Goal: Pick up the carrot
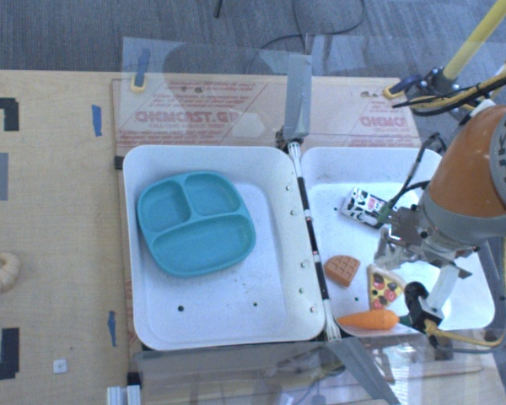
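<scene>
One carrot (368, 319) in right bin (333, 226)

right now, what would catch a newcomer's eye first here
The teal plate stands out against the white left bin. The arm, with its orange band, hangs over the right bin, where the carrot lies at the near edge, close to a pizza slice and a waffle.

Arm (472, 167) cut by right edge, covering part of right bin (337, 163), small box (364, 207) print unreadable
</scene>
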Robot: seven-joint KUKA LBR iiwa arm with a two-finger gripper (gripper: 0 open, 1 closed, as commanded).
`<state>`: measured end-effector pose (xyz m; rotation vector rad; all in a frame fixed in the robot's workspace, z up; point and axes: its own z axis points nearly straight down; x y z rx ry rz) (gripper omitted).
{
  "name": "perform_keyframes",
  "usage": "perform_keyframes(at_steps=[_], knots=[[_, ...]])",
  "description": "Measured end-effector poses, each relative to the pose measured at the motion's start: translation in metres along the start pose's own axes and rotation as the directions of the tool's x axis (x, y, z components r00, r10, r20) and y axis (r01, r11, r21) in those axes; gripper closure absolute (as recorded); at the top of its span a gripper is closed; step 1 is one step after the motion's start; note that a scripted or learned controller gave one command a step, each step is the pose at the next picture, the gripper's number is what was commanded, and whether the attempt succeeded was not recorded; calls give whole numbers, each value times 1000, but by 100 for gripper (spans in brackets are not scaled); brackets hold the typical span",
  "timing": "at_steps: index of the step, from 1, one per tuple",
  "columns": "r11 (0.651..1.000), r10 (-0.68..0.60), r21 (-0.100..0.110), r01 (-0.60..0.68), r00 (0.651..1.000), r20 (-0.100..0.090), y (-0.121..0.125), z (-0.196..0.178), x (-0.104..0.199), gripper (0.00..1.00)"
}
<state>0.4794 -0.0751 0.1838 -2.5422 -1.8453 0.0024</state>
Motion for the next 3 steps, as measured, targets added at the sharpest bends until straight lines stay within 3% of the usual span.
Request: perform_keyframes(at_steps=[1, 2, 3], knots=[[834, 551, 2, -551, 834, 1, -11, 0, 34, 100], [530, 848, 2, -848, 530, 2, -25, 0, 74, 100], [768, 640, 4, -640, 768, 3, -17, 0, 48, 100]])
